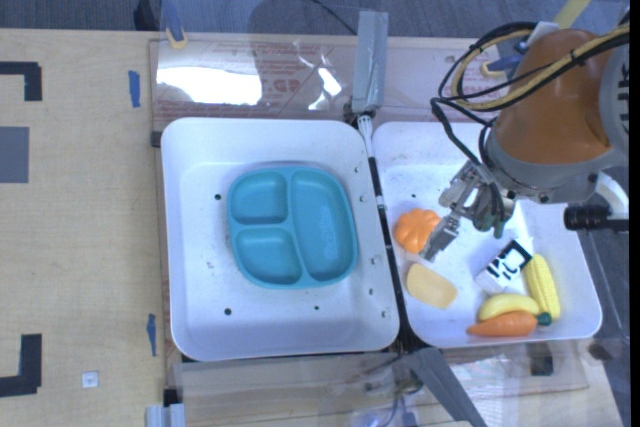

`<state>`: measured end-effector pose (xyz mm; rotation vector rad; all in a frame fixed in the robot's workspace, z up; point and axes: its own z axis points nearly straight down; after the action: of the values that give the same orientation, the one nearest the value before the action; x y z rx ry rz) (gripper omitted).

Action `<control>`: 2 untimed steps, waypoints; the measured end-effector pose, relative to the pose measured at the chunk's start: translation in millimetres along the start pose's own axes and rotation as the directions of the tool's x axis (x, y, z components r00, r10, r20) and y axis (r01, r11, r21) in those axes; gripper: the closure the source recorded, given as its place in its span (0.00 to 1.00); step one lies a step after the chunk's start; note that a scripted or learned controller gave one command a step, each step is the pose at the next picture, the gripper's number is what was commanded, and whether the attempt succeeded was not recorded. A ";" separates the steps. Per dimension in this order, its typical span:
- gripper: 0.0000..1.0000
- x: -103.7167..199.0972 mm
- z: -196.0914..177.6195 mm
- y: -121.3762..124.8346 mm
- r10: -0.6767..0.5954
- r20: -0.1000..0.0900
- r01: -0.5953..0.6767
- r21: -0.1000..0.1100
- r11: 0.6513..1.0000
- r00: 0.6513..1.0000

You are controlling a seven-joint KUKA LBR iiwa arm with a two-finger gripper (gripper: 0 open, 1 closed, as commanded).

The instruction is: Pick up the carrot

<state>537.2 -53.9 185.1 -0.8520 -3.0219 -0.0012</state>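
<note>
From the overhead camera you see the gripper (447,233) low over the right bin (585,315), its fingers spread a little with nothing between them, tips just beside a small orange pumpkin (413,228). Your carrot (505,324) lies near that bin's front edge, well apart from the fingers, touching a banana (504,306), with a corn cob (542,284) close by. The left bin (190,215) holds a blue divided plate (293,225).
</note>
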 end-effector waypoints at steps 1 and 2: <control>0.00 -48.7 -0.2 10.1 0.169 0.008 -0.169 -0.004 0.986 0.986; 0.00 -56.9 96.7 -24.7 0.054 0.010 -0.054 -0.004 0.999 0.998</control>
<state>572.6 -104.6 88.3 -0.9371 -3.0075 -0.0026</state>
